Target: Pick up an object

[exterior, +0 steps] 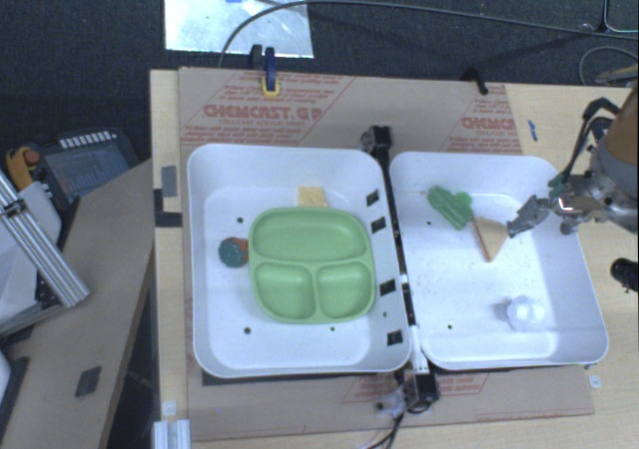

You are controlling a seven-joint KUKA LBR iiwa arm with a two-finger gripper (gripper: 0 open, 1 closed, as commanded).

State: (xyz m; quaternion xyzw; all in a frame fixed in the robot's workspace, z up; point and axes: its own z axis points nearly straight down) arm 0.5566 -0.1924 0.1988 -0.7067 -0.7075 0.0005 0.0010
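In the right bin (pixel 569 347) lie a green toy (pixel 450 206) at the back, a tan wedge (pixel 488 235) just right of it, and a small white object (pixel 524 312) near the front. My gripper (pixel 541 225) hangs over the bin's right side, open, with nothing between its fingers. One fingertip (pixel 516 226) points toward the tan wedge and stops a little short of it.
The left bin (pixel 210 337) holds a green divided plate (pixel 310 264), a small teal ball (pixel 234 252) to its left and a yellow block (pixel 313 197) behind it. Black clips (pixel 380 142) join the bins along the middle. A grey device (pixel 85 166) sits on the left table.
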